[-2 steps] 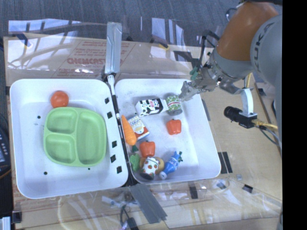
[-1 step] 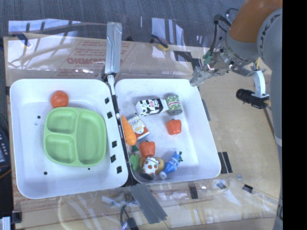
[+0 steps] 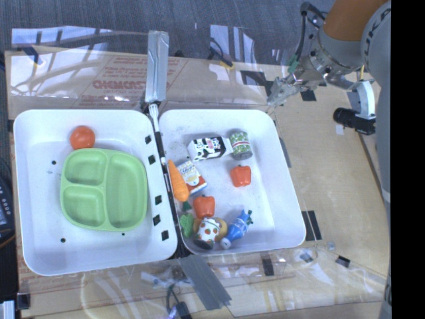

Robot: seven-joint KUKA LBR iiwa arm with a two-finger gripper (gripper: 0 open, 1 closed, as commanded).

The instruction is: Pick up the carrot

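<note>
Lying on a cardboard-covered bench point(image 3: 332, 178) over grey carpet point(image 3: 133, 2), the left bin point(image 3: 33, 244) held a green divided plate point(image 3: 104, 189) and a tomato point(image 3: 83, 137). Beside it, the right bin point(image 3: 282, 198) held the carrot point(image 3: 177, 181) against its left wall, just beside a small carton point(image 3: 191, 176). Above that bin's far right corner hung the gripper point(image 3: 279, 92); whether it was open I could not tell.

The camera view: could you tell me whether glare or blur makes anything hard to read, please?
In the camera view, lighting is even and shadows soft; streaky glare lies on the clear sheeting behind the bins; the carrot is sharp against the right bin; the gripper is small and indistinct at its tips.
</note>
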